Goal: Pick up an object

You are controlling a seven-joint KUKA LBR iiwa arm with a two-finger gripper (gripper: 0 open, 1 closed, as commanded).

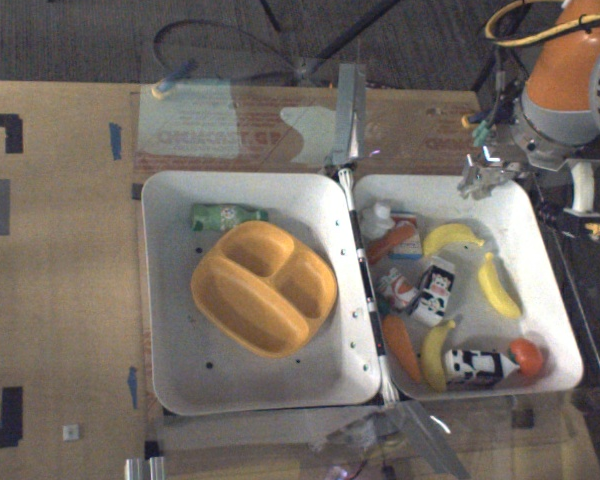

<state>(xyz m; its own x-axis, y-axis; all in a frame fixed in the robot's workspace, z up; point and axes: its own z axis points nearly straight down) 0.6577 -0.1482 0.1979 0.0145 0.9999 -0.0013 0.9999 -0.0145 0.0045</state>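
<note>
the pincer [483, 176] hung over the right bin's [550, 268] far rim. the bananas [499, 286], cartons [435, 293] and carrot [401, 347] lay nearer than it; the divided tray [264, 287] lay far to its left, in the left bin [170, 298].

A: Where's the gripper [485, 175]?
B: Over the far right corner of the right bin [555, 268], hanging from the orange-banded arm [570, 58].
A: What lies nearest it?
B: A banana [452, 236], just below and left of it. A second banana [498, 288] sits straight below that, a third [436, 356] further down beside a carrot [401, 348].
A: And well to its left?
B: The left bin [165, 298], holding a yellow divided tray [264, 287] and a green packet [227, 215].
</note>
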